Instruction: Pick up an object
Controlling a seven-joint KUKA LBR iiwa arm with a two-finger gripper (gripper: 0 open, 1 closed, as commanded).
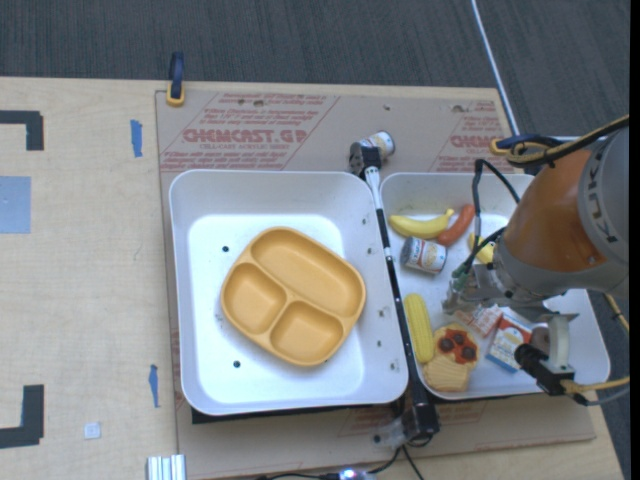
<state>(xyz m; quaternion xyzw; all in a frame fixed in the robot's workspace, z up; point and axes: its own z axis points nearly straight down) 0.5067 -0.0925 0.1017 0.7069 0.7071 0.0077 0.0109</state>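
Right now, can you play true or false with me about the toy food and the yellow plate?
1. The yellow plate sits in the left bin. True.
2. The banana lies on the plate. False: it lies in the right bin.
3. The corn cob lies near the wall between the bins. True.
4. The can stands on the wooden bench. False: it is in the right bin, just below the banana.
5. The pizza slice is beside the corn. True.
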